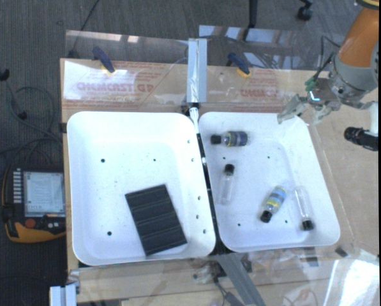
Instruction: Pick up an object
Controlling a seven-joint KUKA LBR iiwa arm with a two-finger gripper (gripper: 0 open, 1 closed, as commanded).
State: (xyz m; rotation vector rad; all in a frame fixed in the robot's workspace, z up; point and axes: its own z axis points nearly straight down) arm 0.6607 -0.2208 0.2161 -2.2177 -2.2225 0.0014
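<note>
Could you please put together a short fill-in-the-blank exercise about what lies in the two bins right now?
1. The black ridged pad lies in the ____ bin of the camera view.
2. The right bin holds ____ small vials.
3. The vial with the yellow and blue label has a ____ cap.
4. The hand hovers near the right bin's far ____ corner.

Missing words: left; four; black; right

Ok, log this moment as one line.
claw: over right bin's far right corner, holding nothing | right bin: four vials | left bin: black ridged pad
</note>
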